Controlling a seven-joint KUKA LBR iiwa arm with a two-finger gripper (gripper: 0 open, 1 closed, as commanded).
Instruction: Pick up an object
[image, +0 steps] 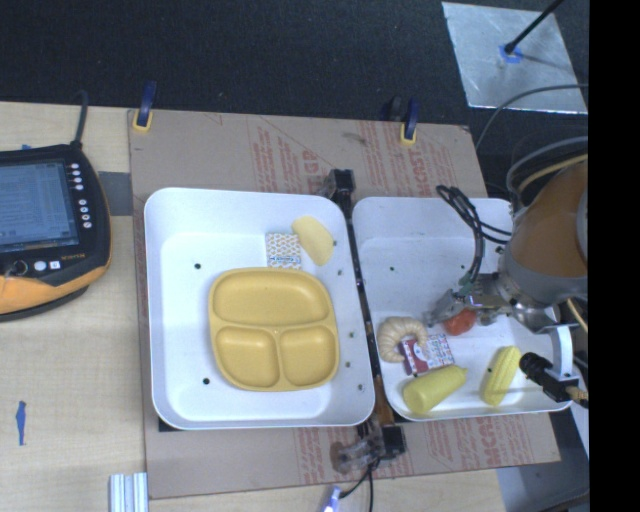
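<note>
My gripper is down in the right bin, near its middle right. A small red-orange object lies directly under it, partly covered by it. Just left of that lie a beige ring-shaped piece and a red and white packet. A yellow cylinder and a yellow ridged piece rest along the bin's near wall. Whether the gripper touches the red-orange object is hidden.
The left bin holds a yellow divided tray, a small patterned packet and a pale yellow piece. A tablet sits at the far left of the bench. Black cables trail over the right bin's far side.
</note>
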